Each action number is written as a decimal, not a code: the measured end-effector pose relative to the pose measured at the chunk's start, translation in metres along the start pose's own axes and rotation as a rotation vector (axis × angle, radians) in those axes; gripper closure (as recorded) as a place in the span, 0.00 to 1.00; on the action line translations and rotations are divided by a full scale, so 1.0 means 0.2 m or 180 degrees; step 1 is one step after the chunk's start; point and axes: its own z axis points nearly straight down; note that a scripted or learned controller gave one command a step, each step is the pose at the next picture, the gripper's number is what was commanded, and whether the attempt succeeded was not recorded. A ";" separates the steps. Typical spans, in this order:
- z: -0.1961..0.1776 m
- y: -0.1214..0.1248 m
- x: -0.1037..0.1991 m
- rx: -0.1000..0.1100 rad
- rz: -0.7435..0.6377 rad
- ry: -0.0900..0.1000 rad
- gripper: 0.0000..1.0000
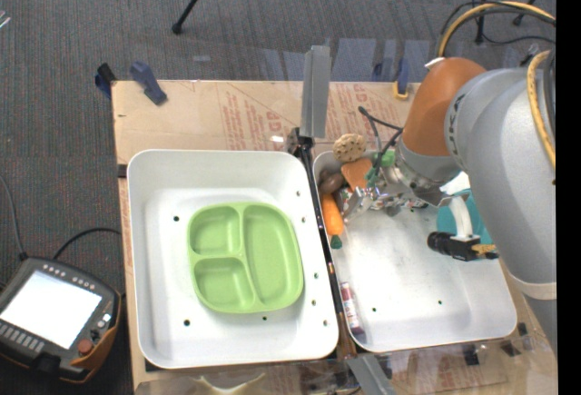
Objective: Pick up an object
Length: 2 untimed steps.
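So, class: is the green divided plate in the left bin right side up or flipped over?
Right side up. The green divided plate lies flat in the left bin, its three hollow compartments facing the camera.

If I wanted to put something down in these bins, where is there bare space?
Right bin: bare floor in the near half, below the carrot and gripper. Left bin: a bare margin around the green tray. The right bin's far-left corner is crowded.
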 end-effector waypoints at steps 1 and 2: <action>-0.01 0.01 -0.14 -0.0059 0.0927 0.0007 0.00; 0.00 0.00 -0.04 -0.0017 0.1572 -0.0014 0.00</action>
